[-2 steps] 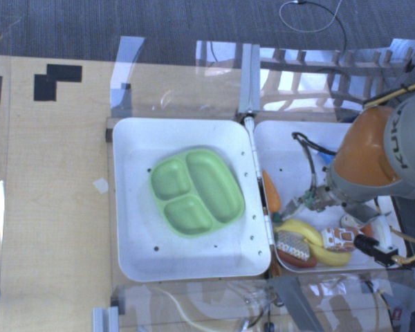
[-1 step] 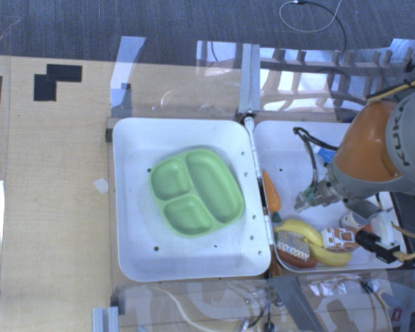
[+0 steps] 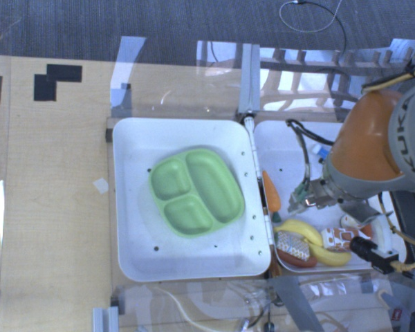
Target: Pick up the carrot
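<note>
Right bin, left edge: carrot [image 3: 270,191] lying loose
Pincer [image 3: 301,200]: beside carrot, grip state unclear
Progress: not lifted yet

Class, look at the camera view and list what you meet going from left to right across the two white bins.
Green divided plate → carrot → banana → gripper; other small items in the right bin overlap too much to place.

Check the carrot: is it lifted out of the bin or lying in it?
Lying in it. The carrot rests on the right bin floor against its left wall, apart from the gripper.
</note>
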Tool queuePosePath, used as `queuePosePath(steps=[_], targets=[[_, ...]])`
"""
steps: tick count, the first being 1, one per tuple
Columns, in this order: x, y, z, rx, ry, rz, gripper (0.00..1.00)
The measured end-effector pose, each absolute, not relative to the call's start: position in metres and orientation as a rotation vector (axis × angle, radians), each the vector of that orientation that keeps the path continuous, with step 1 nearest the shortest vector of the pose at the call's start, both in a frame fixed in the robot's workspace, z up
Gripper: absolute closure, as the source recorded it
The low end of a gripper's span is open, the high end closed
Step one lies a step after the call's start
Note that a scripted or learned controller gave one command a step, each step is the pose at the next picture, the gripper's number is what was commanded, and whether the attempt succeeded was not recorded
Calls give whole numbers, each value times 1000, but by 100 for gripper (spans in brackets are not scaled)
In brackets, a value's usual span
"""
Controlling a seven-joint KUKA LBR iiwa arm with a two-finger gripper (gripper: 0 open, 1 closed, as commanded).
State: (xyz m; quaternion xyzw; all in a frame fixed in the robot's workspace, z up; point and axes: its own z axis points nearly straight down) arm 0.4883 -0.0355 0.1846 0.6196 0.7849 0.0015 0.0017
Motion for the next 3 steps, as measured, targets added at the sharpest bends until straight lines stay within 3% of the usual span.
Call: queuePosePath(steps=[1,2,3], targets=[[493,6,197,1840,2544,3,100],[494,7,207,1833,2546,6,100],[488,-47,184,1926,2479,2,100]])
